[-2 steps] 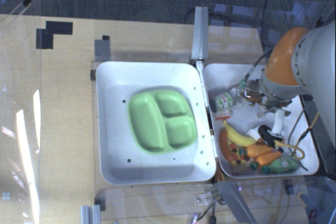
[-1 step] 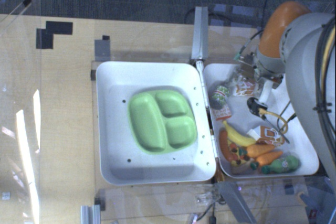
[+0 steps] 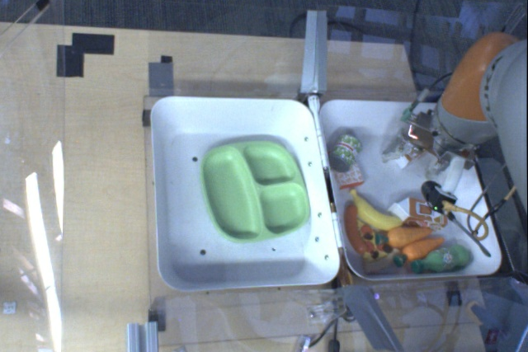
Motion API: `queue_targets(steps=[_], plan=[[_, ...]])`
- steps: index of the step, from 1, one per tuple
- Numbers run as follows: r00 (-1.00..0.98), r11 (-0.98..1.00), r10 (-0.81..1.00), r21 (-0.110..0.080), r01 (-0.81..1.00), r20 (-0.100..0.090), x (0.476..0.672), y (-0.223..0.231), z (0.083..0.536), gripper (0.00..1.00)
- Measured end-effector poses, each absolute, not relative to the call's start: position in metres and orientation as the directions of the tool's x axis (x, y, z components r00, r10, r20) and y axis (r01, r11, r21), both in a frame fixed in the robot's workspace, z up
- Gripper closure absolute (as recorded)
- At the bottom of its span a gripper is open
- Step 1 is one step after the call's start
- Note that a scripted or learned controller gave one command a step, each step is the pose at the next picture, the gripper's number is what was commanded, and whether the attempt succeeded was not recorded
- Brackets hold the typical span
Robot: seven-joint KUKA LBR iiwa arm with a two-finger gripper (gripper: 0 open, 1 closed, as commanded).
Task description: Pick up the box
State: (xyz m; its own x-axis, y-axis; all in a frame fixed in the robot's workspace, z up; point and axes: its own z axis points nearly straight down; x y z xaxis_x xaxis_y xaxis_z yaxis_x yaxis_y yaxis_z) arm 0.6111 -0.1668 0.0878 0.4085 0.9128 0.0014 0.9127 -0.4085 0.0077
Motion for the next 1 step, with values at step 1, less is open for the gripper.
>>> queue_targets(steps=[1], plan=[[0.783, -0.783, 0.622, -0.007, 0.622, -0.003, 0.6638, -0.1638, 0.0875, 0.0]])
